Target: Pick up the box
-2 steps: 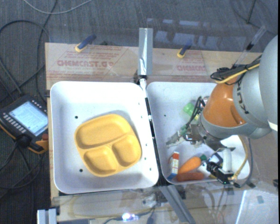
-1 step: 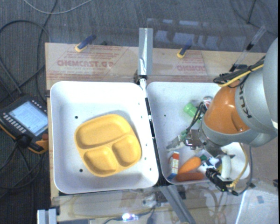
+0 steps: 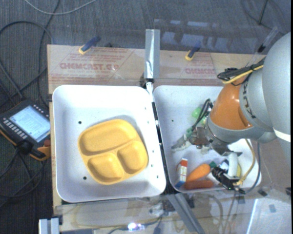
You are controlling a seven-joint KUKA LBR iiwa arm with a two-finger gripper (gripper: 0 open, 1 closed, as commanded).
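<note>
The box [image 3: 182, 169] is small, white with a red end, and lies near the front left corner of the right bin [image 3: 170, 112]. My gripper [image 3: 184, 137] hangs over the middle of that bin, a little behind the box and apart from it. It is open, with nothing between its fingers, which point left. The orange wrist band [image 3: 227, 112] and the grey arm cover the bin's right side.
Beside the box lie an orange carrot [image 3: 201, 171], a red item [image 3: 200, 183] and a yellow and white object [image 3: 233, 166]. A green item [image 3: 198, 112] sits behind the gripper. The left bin [image 3: 68, 130] holds a yellow divided tray [image 3: 113, 150].
</note>
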